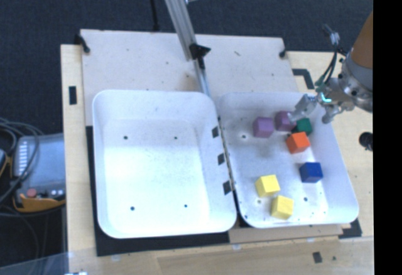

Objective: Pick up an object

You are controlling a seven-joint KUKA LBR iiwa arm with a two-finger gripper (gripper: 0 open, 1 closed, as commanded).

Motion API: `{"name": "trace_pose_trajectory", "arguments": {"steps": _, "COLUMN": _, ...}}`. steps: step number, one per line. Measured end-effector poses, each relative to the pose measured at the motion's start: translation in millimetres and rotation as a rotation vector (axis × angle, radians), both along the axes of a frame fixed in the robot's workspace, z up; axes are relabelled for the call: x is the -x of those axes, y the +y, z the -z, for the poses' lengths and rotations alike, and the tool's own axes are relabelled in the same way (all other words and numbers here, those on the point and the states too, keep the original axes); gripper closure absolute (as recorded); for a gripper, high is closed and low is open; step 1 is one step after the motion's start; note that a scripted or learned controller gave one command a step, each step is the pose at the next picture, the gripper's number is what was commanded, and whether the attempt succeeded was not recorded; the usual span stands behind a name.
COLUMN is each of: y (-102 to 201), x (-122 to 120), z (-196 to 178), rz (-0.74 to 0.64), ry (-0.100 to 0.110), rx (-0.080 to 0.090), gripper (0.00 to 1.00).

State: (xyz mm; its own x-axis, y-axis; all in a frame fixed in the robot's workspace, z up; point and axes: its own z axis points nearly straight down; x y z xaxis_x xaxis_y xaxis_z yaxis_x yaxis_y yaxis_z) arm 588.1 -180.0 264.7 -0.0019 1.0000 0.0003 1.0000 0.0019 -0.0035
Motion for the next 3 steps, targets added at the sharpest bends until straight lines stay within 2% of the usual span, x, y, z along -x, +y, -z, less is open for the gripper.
{"name": "trace_pose_trajectory", "arguments": {"steps": 1, "y": 0.0, "x": -0.8, "z": -2.5, "rz": -0.001, "ry": -0.004, "rx": 0.001, "gripper": 0.0}}
{"name": "trace_pose_trajectory", "arguments": {"steps": 2, "y": 0.2, "x": -1.0, "z": 39.6, "rz": 0.002, "ry": 0.0, "rx": 0.001, "gripper": 0.0}}
{"name": "trace_pose_trajectory", "arguments": {"steps": 3, "y": 3.7, "x": -3.1, "z": 101.7, "rz": 0.005, "ry": 0.001, "rx": 0.001, "gripper": 0.0}}
